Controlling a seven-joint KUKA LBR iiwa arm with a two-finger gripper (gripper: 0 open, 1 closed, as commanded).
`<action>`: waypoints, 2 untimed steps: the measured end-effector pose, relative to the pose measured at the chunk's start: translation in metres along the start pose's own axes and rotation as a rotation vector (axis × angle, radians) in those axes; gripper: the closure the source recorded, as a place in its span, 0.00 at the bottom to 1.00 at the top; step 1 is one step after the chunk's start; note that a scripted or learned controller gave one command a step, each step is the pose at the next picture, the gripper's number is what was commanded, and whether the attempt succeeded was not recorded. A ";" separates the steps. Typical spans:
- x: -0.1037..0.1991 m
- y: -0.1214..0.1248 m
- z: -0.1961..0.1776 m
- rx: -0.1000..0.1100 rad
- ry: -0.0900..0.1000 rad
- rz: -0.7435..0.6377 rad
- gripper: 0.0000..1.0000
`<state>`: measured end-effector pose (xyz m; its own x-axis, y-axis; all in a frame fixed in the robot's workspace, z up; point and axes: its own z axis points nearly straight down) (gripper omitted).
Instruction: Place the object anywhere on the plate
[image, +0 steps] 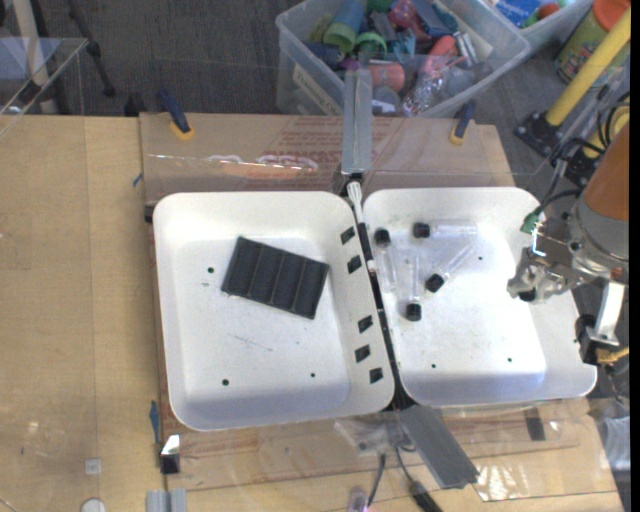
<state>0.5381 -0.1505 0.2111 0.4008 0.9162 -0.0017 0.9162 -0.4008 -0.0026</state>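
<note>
A pale wooden surface (70, 300) fills the frame, with a sheet of brown cardboard (250, 150) laid under two shallow white bins set side by side. At the right edge the arm (610, 190) comes in, its orange band visible above a grey wrist, angled down and to the left over the right bin's (470, 370) right rim. The pincer (527, 285) hangs at the middle right of the frame, just above that bin's right portion; whether its tips are spread or pressed together cannot be told, and nothing can be made out between them.

Left of the pincer, in the upper middle of the right bin, lie several clear tubes with black caps (425, 265), loosely scattered and crossing one another, apart from the pincer. Further left, a row of small black clips (360, 300) runs along the seam where the two bins meet.

In the left bin (200, 390), a dark ribbed rectangular plate (275, 277) lies flat, slightly tilted, in the upper middle of the bin, well apart from the tubes and the pincer.

Along the top of the frame a clear plastic box (400, 45) holds a jumble of colourful toys, and yellow items stand at the upper right corner.
</note>
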 end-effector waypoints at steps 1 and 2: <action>-0.051 -0.040 -0.096 -0.001 0.000 0.258 1.00; -0.051 -0.040 -0.096 -0.001 0.001 0.257 0.00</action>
<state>0.4818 -0.1809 0.3072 0.6209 0.7839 -0.0016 0.7839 -0.6209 -0.0011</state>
